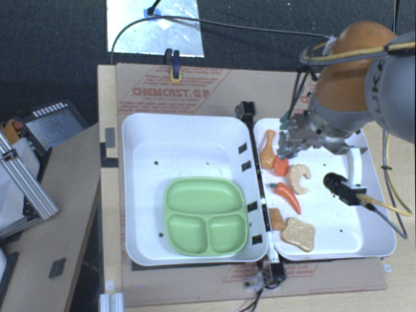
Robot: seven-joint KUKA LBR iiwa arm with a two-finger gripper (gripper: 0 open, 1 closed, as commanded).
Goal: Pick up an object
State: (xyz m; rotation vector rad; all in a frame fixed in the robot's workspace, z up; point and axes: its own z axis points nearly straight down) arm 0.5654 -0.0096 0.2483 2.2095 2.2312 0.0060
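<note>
Hovering in the upper left of the right bin, the claw sits just above an orange toy piece; can't tell its grip state. The piece lies directly below-left of the tips, w/ a tan drumstick beside it, long axis running up-down in frame.

One fixed cam sitting above bench, looking down at a slant, taking in both white bins w/ arm reaching in from right.

Probably a robotics lab: bench with taped cables, clamp.
</note>
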